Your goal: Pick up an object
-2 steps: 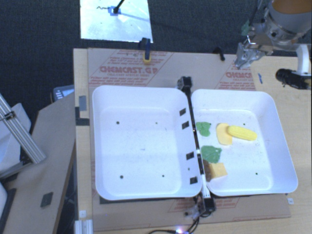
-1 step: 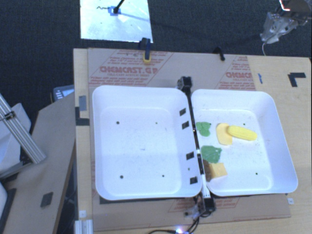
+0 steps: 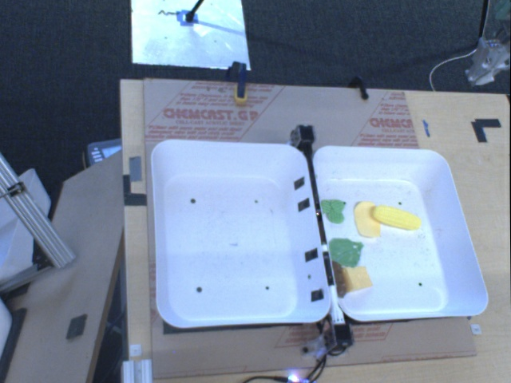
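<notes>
Two shallow white bins sit side by side on the bench (image 3: 200, 106). The left bin (image 3: 172, 162) shows bare floor. The right bin (image 3: 447, 182) holds five objects, all toward its left half: two green pieces, the upper (image 3: 333, 210) and the lower (image 3: 346, 250); one brown-and-yellow block (image 3: 353, 278) just below the lower green piece; one pale yellow piece (image 3: 366, 221); and one bright yellow piece (image 3: 397, 218) touching it. The state of the gripper cannot be told.
</notes>
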